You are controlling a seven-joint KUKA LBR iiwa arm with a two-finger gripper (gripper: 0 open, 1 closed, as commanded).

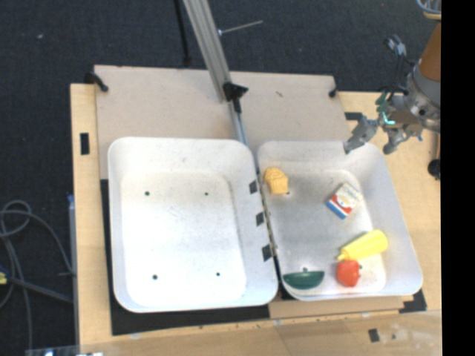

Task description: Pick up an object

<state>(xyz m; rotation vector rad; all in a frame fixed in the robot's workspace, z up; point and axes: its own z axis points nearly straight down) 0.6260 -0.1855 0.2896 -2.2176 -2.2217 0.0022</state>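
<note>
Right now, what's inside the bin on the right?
In the right bin: a little yellow figure, a red, white and blue carton, a yellow bottle, a red ball and a dark green bowl. Nothing hides them.

No readable text, numbers or brand names appear anywhere. A small white carton (343, 201) in the right bin (393, 191) carries red and blue printed patches, but any lettering on it is too small and blurred to make out. The other objects and the bench (85, 199) bear no visible markings.
</note>
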